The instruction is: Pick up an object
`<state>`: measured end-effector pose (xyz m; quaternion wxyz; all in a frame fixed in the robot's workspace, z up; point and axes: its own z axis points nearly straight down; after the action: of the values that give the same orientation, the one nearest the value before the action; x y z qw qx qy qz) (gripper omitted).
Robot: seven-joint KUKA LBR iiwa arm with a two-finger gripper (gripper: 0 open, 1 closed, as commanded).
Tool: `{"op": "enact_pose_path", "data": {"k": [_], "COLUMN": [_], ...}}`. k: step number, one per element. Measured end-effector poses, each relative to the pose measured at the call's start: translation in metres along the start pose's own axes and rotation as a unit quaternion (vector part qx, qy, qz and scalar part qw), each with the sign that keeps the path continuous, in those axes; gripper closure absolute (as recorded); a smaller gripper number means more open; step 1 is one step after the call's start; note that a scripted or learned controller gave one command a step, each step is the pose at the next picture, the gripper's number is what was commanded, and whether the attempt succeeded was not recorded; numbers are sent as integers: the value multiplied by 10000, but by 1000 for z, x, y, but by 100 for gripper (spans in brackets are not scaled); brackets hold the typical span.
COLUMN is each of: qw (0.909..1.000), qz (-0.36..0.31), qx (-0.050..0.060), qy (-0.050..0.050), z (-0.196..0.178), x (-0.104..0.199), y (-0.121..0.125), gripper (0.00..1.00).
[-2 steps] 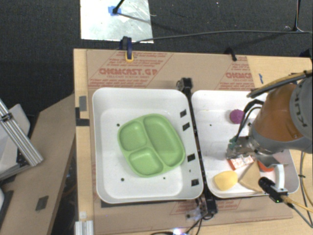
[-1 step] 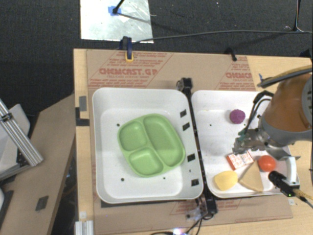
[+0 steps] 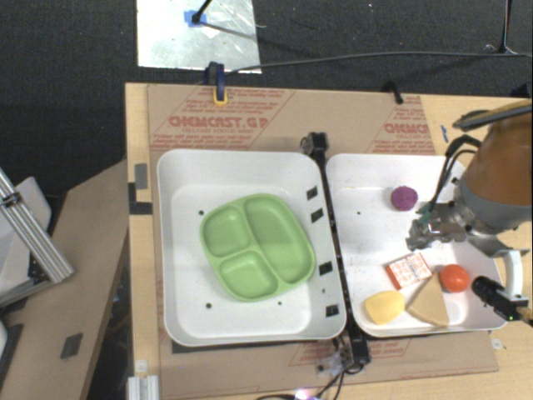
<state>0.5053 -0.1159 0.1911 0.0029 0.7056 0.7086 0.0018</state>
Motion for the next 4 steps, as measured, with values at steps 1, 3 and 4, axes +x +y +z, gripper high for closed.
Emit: {"op": "enact_pose_path", "data": {"k": [1, 3, 4], "qw": [10000, 10000, 10000], "qz": [-1, -34, -26], "qx": [-3, 23, 22], "qy": [-1, 22, 20], "z": [-47, -34, -37], "x": [0, 118, 163], "y": [2, 37, 44], "gripper": [100, 100, 100]}}
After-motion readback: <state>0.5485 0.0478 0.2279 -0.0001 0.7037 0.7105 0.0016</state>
